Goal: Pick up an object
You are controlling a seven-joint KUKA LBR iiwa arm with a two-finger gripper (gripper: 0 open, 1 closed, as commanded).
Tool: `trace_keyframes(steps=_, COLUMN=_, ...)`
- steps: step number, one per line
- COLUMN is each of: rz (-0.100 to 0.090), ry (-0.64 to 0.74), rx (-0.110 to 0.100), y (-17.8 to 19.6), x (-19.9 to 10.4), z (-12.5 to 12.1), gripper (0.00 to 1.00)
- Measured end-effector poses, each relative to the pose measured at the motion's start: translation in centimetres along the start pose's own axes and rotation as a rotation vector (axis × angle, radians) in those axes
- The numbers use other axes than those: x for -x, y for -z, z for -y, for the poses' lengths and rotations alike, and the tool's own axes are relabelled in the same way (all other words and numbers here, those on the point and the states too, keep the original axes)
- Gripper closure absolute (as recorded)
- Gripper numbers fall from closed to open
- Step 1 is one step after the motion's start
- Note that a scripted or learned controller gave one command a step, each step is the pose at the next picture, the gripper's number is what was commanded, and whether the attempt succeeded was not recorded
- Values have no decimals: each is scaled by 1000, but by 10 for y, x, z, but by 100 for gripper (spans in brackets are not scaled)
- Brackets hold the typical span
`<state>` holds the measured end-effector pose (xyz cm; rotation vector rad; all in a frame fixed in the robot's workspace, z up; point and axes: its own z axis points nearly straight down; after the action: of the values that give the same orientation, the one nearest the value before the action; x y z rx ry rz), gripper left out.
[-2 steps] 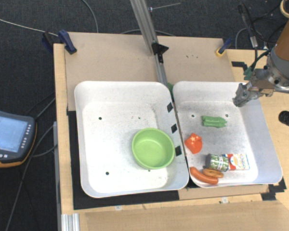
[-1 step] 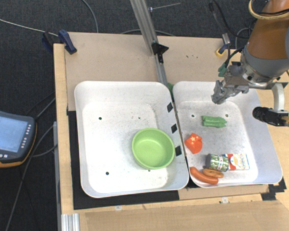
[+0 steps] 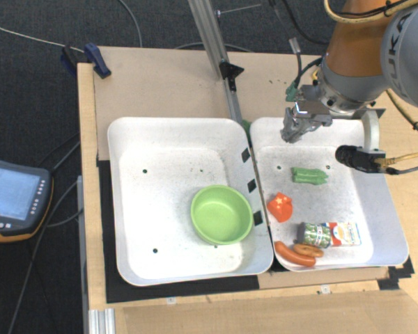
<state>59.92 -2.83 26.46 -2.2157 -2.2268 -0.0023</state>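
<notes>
My gripper [image 3: 293, 132] hangs over the far left part of the right bin [image 3: 386, 218], with nothing between its fingers that I can see. A green toy vegetable [image 3: 309, 176] lies below and to the right of it. An orange-red pepper [image 3: 281, 207] sits near the bin's left wall. A small can with a red and white label [image 3: 327, 234] lies toward the near edge, and an orange-red sausage [image 3: 295, 254] rests in the near left corner. A light green bowl [image 3: 221, 215] stands in the left bin [image 3: 136, 186].
A metal post [image 3: 212, 40] slants up behind the two bins. A black camera unit [image 3: 359, 157] is mounted beside the wrist. A handheld pendant [image 3: 14, 197] lies off the bench at the left. Cables trail across the dark floor.
</notes>
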Motion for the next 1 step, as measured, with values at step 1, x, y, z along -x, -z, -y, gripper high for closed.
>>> trace_keyframes(steps=1, rz=0, ry=0, rx=-1, y=-2, x=-52, z=-13, gripper=100)
